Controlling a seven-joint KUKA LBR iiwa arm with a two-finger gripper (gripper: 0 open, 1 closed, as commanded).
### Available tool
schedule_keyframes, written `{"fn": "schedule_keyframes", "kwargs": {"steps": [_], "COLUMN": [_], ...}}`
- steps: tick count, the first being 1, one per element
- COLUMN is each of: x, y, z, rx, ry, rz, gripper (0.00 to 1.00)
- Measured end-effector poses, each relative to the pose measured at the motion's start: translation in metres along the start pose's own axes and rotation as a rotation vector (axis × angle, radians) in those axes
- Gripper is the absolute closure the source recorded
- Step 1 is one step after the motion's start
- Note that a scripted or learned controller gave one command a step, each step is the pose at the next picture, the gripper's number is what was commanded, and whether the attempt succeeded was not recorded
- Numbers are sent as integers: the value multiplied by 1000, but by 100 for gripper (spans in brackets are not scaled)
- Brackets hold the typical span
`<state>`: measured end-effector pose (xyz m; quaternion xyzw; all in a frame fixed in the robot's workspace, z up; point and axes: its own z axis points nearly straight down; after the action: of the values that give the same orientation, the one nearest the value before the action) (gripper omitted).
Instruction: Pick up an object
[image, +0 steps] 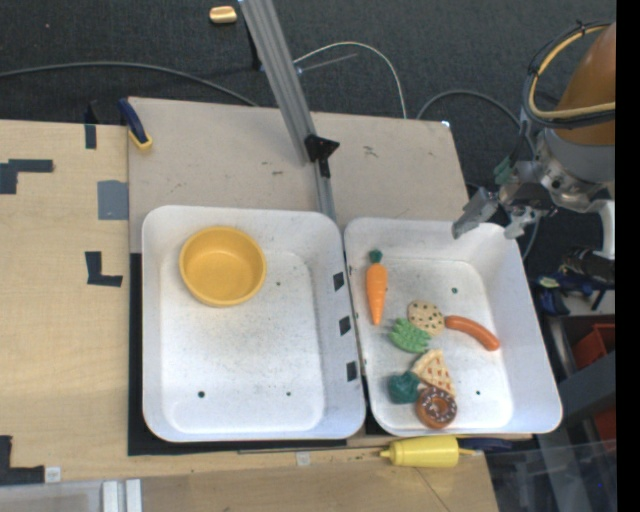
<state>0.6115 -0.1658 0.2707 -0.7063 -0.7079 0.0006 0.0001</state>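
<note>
The claw (490, 210) is parked over the top right corner of the right bin (520, 400), up by the rim. Whether it's open or shut can't be told from this angle, and nothing is seen gripped in it. All the toy food is sat lower down in that same bin, well apart from the claw. The closest piece is the carrot (376, 288), lying upright-ish near the bin's left wall.

Counted up: one carrot, one sausage (471, 332), one cookie (426, 317), one leafy green piece (408, 336), one pizza slice (433, 370), one dark green piece (403, 387), one chocolate donut (436, 408). One yellow bowl (222, 264) is sat alone in the left bin (250, 400). One yellow bottle (425, 453) is lying on the bench (60, 300) just below the right bin.
</note>
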Motion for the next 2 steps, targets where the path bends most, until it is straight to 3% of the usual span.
{"fn": "schedule_keyframes", "kwargs": {"steps": [1,2], "x": [0,6], "y": [0,0], "z": [0,64], "rx": [0,7], "ry": [0,1], "rz": [0,0], "gripper": [0,0]}}
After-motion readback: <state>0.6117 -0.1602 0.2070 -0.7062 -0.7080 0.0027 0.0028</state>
